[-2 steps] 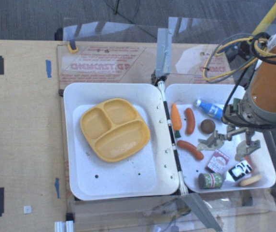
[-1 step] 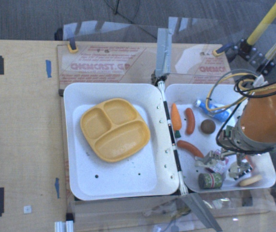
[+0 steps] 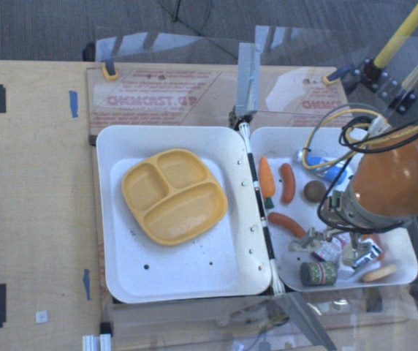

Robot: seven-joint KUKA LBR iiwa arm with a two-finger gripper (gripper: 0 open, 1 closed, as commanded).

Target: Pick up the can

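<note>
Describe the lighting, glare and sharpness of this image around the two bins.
Camera view: even, soft light with faint shadows; the yellow plate in the left bin is sharp; pale glare streaks the clear sheet behind the bins; the gripper above the can looks slightly blurred.

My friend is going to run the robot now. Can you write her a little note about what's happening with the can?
End effector: low in the right bin, just above the can; can't tell if it is open or shut.
Can: lying on its side near the right bin's front edge, not seen between the fingers.
Nearby: carrot, two sausages, a brown ball. Yellow plate sits in the left bin.
Done: arm is over the can.
Left: grab it and lift.
</note>
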